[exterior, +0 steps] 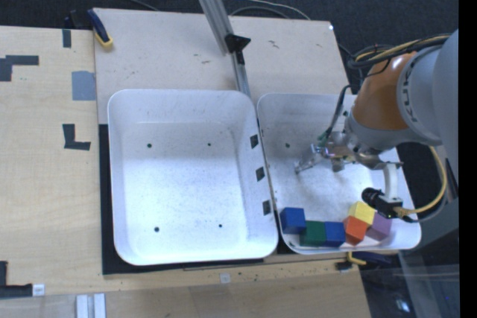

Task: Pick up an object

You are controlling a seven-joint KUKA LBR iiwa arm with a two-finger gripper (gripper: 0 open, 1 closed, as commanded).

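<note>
Fingers (305, 162): metal tips reach left over the right bin's floor; whether they are apart or together cannot be told.
Arm (387, 97): grey with an orange band, entering from the right over the right bin.
Right bin (298, 106): white, shallow, on the table (164, 56).
Objects: blue block (293, 218), green block (314, 233), a second blue block (335, 233), orange block (355, 229), yellow block (364, 211), purple block (380, 226), clustered along the near wall.
Left bin (119, 160): just beside the right one.
</note>
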